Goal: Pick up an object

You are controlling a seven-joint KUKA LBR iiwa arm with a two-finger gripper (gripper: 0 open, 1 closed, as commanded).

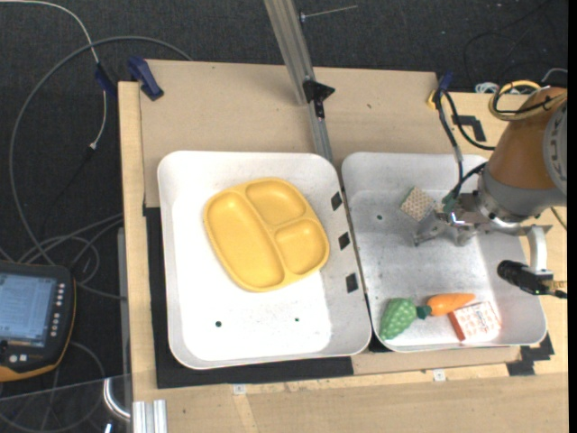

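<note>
Reaching in from the right, the claw (433, 233) sits low over the right bin (379, 269); whether it is spread or pinched, I cannot tell. Just up and left of it lies a small tan perforated piece (416, 204). Below it, near the bin's front wall, rest a toy carrot (448, 303), a green leafy toy (398, 318) and a small orange-and-white box (475, 321). Well off to its left, a yellow divided plate (264, 233) occupies the left bin (180, 242).
</note>
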